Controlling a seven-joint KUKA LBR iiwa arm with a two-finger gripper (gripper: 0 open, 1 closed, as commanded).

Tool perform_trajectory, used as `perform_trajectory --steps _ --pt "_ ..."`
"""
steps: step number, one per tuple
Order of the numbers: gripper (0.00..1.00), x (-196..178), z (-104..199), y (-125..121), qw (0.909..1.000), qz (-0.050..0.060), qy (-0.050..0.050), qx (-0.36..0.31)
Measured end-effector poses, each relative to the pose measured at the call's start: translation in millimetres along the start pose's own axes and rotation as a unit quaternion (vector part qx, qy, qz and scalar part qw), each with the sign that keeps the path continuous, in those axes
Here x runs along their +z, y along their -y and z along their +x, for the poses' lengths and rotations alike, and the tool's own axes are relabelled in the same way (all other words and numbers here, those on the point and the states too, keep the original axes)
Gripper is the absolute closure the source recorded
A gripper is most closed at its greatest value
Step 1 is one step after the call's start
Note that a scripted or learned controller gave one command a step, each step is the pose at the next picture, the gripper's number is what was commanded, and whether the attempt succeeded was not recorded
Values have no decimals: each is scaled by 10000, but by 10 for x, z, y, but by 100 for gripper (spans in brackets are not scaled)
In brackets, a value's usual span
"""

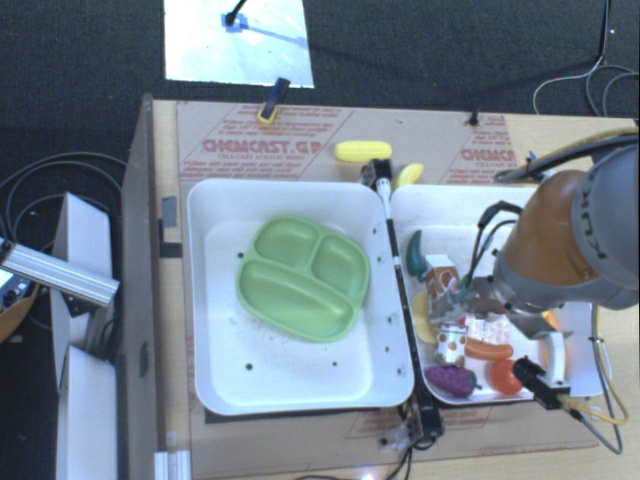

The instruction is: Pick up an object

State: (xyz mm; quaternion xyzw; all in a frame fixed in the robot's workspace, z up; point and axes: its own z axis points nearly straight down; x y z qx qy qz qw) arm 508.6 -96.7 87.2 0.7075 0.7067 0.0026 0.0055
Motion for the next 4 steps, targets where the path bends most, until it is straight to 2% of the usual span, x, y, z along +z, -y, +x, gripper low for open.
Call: perform_trajectory --steps 1,2,3,4 --pt "100 -136 29 -36 10000 -39 -17 -25" --pt "0 -128 29 -31 10000 -30 -19 -23" --pt "0 -34 -133 134 10000 -95 4 -7" --pt "0 -29 -332 -1654 10000 -26 -2 -50"
